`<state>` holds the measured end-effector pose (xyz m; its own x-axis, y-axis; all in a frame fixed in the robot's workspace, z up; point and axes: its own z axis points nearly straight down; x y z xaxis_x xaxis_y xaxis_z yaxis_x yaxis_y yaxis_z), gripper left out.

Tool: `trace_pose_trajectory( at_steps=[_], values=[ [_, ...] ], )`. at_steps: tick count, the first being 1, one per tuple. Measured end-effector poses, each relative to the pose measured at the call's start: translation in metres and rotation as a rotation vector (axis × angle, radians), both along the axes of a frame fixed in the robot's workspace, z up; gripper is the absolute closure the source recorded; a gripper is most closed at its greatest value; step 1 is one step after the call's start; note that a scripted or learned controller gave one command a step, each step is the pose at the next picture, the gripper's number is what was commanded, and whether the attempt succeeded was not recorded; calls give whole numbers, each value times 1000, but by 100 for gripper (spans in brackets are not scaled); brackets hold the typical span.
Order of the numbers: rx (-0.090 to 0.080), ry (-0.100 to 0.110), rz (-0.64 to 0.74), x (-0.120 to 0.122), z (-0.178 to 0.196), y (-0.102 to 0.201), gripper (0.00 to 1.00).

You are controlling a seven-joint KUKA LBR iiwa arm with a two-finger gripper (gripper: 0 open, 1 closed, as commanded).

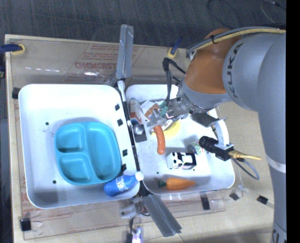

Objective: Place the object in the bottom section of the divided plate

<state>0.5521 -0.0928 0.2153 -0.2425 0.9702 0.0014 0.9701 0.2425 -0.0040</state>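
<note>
Grey and orange, one arm reaches over the right bin, its gripper, whose grip I cannot tell, above one sausage, near one carrot, one black-and-white toy, while one blue divided plate and one blue bottle occupy the left bin.

Divided plate: turquoise blue, plain. Both bins: white, left bin, right bin. Bottle: blue body, white cap, pale label print. Carrot: orange, green at one end. Sausage-shaped toy: orange-red. Item beside it: yellow. Small toy: black-and-white patches, cow-like pattern. Arm: grey, orange band above wrist. Tabletop: pale tan, faint red printing. Clamps at tabletop corners: blue. Floor: dark grey carpet.
</note>
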Motion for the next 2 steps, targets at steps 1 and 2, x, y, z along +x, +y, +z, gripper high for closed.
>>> trace_pose_trajectory(
  at_steps=[1, 2],
  values=[
    [-1, 2, -120, 8, -15, 93, 100],
    [0, 1, 34, -2, -26, 105, 100]
  ],
)
